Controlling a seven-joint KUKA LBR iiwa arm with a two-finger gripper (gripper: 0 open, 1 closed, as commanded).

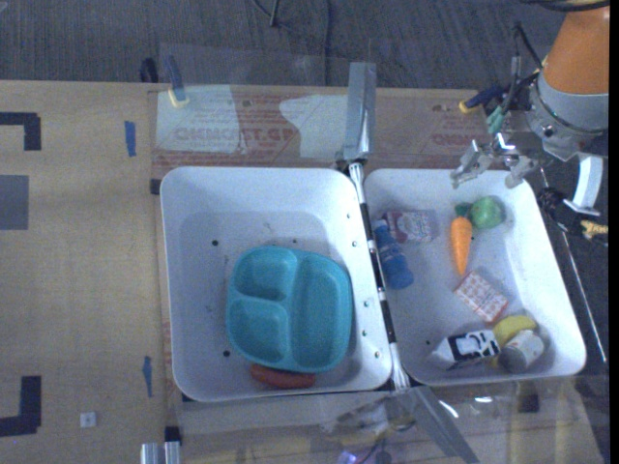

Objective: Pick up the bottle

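The small blue plastic bottle lies on its side in the right-hand shallow white bin, tight against that bin's left wall, just beside the ridge where the two bins meet. Its long axis runs roughly from the far edge toward the near edge, tilted a little so that the capped end sits nearer the top of the view and the wider base lower down. A pink-and-white packet lies just to its right, near the cap end; further right sit an orange carrot and a green round toy, and toward the near corner a patterned square sachet, a black-and-white carton, a yellow banana-like piece and a grey lump. The left-hand white bin holds a teal compartment tray with a red item peeking out under its near edge. The tool hangs over the far right corner of the right bin, above the green toy, with nothing between its fingers, which look spread apart. From there the bottle lies down and to the left in the view, across the bin, well apart from the tool. I judge the coming move needs a traverse toward the left wall and fingers set across the bottle's short width; the wall so close on one side could block a finger.
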